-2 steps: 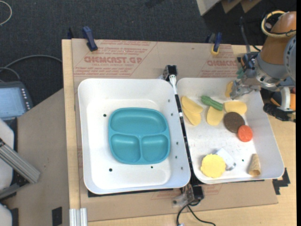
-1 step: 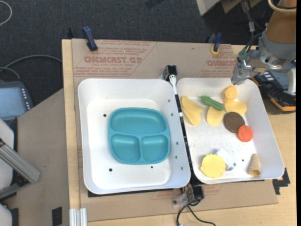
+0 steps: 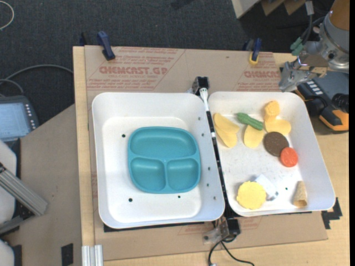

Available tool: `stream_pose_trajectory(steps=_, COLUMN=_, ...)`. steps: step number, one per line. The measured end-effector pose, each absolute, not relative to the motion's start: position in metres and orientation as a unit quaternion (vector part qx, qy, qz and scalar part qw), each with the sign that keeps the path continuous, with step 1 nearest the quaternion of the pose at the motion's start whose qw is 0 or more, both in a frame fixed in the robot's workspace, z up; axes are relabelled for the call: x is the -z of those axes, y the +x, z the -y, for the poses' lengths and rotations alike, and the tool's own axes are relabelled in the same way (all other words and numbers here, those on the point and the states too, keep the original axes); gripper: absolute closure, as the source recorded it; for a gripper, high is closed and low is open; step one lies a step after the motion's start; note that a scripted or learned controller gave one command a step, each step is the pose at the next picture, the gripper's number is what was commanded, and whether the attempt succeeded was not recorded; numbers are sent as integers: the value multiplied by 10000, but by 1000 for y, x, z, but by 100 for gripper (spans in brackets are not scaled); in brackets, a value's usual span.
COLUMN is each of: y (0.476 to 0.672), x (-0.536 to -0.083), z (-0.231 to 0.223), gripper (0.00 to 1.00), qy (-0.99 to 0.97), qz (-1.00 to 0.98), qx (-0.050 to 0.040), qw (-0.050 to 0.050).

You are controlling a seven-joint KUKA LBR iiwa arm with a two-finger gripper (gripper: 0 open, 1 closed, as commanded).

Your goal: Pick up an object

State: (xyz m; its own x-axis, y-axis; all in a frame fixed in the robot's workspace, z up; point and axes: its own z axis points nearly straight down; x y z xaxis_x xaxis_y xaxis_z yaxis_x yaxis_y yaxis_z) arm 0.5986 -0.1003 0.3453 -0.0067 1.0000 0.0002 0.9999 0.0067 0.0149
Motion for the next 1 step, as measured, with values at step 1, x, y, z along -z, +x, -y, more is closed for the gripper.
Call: stream_pose_trajectory(steps=1, y=569, x=-197, z=157, gripper=100, qy=7091, qz=-7051, qx=38, qw=-48)
